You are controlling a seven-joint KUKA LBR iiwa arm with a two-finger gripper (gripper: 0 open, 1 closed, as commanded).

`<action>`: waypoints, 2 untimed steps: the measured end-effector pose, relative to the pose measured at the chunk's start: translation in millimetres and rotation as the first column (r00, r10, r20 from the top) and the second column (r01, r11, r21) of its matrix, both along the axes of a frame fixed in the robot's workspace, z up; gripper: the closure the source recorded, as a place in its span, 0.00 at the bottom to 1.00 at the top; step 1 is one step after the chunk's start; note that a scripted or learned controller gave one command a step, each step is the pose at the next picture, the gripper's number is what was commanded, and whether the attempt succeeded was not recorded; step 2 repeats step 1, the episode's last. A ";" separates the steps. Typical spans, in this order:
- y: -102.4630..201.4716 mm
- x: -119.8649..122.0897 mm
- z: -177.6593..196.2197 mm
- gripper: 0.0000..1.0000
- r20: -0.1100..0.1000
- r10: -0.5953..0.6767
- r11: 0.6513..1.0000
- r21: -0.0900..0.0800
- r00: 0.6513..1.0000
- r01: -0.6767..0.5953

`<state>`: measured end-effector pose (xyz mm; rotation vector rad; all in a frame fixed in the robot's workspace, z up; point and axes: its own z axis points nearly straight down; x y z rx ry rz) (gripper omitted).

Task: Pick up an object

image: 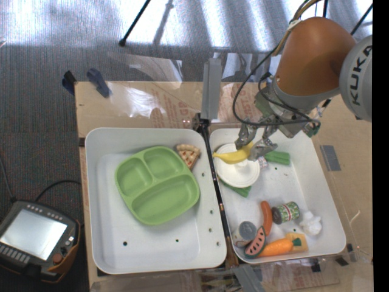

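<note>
— Item one?
— Gripper, right bin, far end. Fingers spread moderately, straddling the banana; nothing gripped.
— Banana's position?
— Lying across a white cup, raised above the bin floor, likely why it made an easy target.
— Remaining stock?
— Sausage, can, watermelon slice, carrot, clustered at the near end, well apart from the gripper. Left bin: green divided plate, waffle piece touching its far corner.
</note>
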<state>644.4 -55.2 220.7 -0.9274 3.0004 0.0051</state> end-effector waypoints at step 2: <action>10.0 -0.4 -31.2 1.00 -0.001 0.003 1.000 0.001 1.000 -0.003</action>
